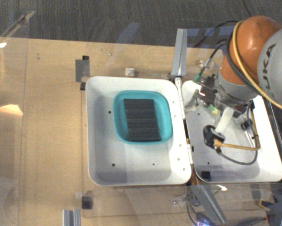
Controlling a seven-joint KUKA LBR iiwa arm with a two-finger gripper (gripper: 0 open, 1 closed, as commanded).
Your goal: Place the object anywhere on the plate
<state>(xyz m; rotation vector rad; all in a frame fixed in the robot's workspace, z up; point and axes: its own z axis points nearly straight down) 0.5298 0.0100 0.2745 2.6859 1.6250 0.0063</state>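
A black ribbed rectangular object point(141, 120) lies flat in the middle of the teal plate point(166, 108), which sits in the left white bin point(101, 140). My gripper point(215, 98) hangs over the back left part of the right white bin point(268, 164), under the grey wrist and orange band. It is apart from the plate, to the right of the wall between the bins. I see nothing held at the gripper.
A grey metal post point(179, 53) stands behind the bins at their shared wall. A small black block point(204, 175) sits at the right bin's front edge. Small fixtures point(83, 67) stand on the wooden bench around the left bin.
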